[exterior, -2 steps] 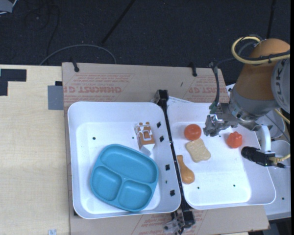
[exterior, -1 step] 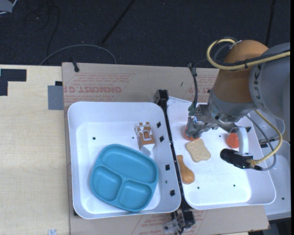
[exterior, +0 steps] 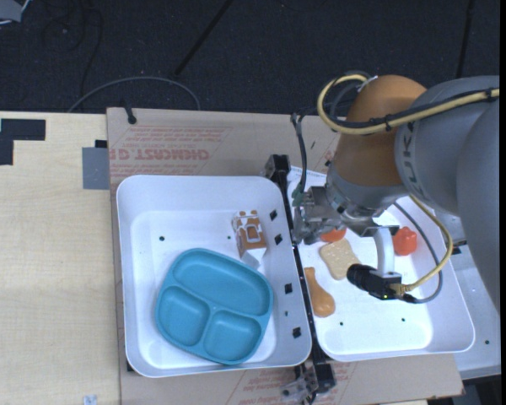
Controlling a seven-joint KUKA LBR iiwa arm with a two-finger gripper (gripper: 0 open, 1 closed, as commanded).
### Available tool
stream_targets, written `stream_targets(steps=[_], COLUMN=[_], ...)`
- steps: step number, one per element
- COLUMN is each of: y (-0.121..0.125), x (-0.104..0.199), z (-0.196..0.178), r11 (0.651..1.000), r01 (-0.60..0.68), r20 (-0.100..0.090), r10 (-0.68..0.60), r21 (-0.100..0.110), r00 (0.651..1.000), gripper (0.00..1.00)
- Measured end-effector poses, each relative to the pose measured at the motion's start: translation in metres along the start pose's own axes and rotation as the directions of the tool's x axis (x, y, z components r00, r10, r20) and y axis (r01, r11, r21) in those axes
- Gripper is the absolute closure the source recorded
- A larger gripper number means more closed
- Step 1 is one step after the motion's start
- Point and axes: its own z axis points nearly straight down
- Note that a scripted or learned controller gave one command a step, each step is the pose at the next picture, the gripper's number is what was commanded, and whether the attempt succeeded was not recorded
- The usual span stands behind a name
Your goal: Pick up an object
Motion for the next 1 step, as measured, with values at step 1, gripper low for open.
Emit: stream_targets(steps=[1], y=[-0.0066], x=[0.0599], z=[-0.0012], r11=[1.0], r01=[0.002], r20=[0.0], r10=[-0.002], r21=[0.0], r00=[1.0], gripper=[1.0])
